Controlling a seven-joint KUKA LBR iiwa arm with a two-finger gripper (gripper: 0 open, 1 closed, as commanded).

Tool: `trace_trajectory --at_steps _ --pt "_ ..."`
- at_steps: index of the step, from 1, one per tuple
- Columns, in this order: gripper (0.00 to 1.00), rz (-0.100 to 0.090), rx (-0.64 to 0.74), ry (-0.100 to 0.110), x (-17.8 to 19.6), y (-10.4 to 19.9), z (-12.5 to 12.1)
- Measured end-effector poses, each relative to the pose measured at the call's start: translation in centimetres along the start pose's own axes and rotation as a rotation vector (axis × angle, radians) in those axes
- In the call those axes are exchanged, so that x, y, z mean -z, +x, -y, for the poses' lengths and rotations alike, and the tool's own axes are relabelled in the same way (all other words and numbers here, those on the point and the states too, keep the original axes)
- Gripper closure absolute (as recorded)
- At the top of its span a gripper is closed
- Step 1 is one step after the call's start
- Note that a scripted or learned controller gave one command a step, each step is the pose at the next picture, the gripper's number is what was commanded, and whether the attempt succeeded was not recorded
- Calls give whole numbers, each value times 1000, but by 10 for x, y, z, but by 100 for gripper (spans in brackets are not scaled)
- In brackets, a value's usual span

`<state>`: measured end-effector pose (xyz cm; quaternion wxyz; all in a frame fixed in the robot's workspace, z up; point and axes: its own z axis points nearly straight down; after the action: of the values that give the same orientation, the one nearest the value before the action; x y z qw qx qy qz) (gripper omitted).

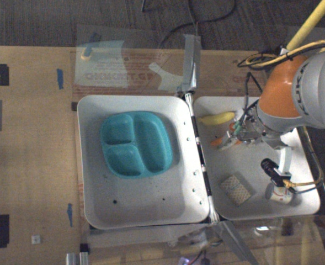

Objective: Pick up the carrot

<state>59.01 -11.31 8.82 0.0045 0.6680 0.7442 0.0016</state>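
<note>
My arm reaches in from three o'clock over the right bin. My gripper sits low at the bin's ten o'clock area, and I cannot tell how far my fingers are spread or whether anything is between them. The carrot lies at the gripper's eight o'clock, right beside it. A banana lies at the carrot's twelve o'clock. A sponge rests toward six o'clock. The left bin holds a teal divided plate.
</note>
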Motion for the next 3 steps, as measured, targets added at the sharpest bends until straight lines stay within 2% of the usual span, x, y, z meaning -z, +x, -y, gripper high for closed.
trace_trajectory --at_steps 1,2,3 --pt "0 -2 -36 5 -1 -5 -49" --pt "0 -3 46 5 51 -17 -30" --pt "0 -10 101 18 3 -40 -63"
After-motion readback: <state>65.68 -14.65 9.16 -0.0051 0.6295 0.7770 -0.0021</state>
